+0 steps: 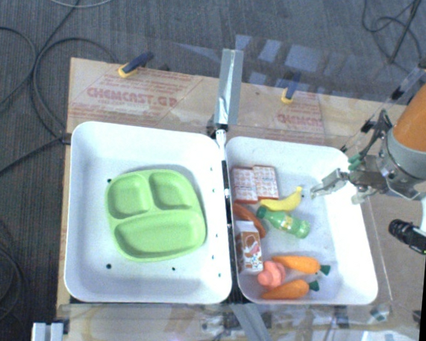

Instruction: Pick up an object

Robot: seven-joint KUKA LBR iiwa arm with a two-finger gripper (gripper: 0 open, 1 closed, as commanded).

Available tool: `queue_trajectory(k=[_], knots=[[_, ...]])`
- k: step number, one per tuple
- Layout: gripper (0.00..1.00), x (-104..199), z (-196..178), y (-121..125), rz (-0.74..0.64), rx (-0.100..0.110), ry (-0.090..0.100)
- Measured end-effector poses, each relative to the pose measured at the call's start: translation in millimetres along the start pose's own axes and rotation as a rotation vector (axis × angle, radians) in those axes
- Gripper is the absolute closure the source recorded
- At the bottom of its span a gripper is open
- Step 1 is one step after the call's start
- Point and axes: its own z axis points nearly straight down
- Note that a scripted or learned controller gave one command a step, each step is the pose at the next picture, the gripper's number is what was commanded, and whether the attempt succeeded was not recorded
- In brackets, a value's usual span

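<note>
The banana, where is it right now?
The banana lies in the right bin, toward its back half, just above the green bottle and right of the two small cracker boxes. The gripper hangs just to its right.

Grey arm with orange band enters from right, wrist angled down and leftward. Two-finger metal gripper extends left from wrist. Fingertips pale, slender, blurred; nothing visibly between them. Dark cabling trails behind fingers along wrist.
</note>
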Motion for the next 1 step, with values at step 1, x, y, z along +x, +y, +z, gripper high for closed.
queue_trajectory(k=[1], knots=[[0.00, 8.6, 27.1, 36.1, 0.080, 0.001, 0.000]])
